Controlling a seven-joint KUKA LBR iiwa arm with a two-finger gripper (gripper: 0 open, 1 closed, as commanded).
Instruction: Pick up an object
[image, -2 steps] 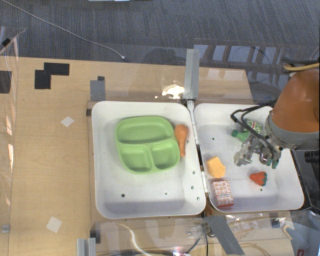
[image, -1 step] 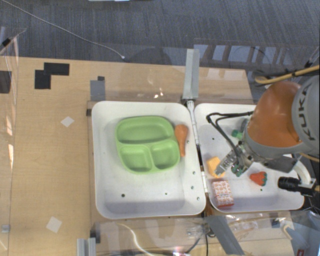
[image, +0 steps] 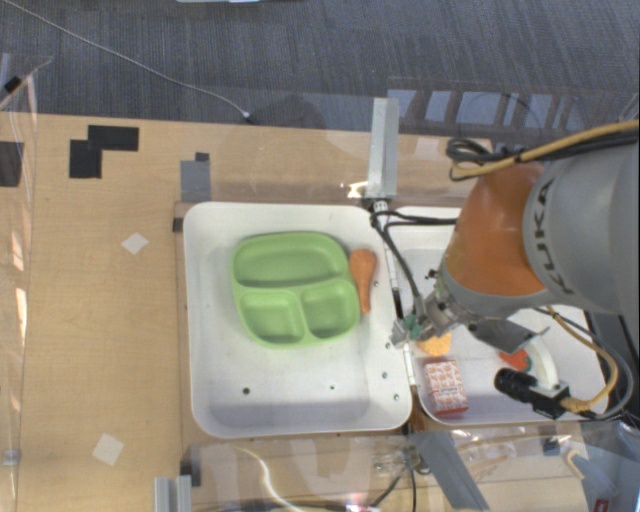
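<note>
My gripper (image: 418, 328) hangs low over the left edge of the right bin (image: 480, 412), close to the wall between the two bins. Just under and beside it lies a small orange-yellow piece (image: 437, 344). A red-and-white patterned packet (image: 445, 387) rests a little nearer the front edge of the same bin. A small red object (image: 513, 357) peeks out from under the arm. In the left bin (image: 300, 410) a green divided plate (image: 294, 287) lies flat, with an orange carrot-shaped toy (image: 362, 273) against its right side.
The arm's grey body and orange band (image: 500, 235) cover most of the right bin. Black cables (image: 395, 250) run down along the bins' shared wall. A metal post (image: 382, 150) stands behind the bins. Black tape marks (image: 100, 148) sit on the wooden bench.
</note>
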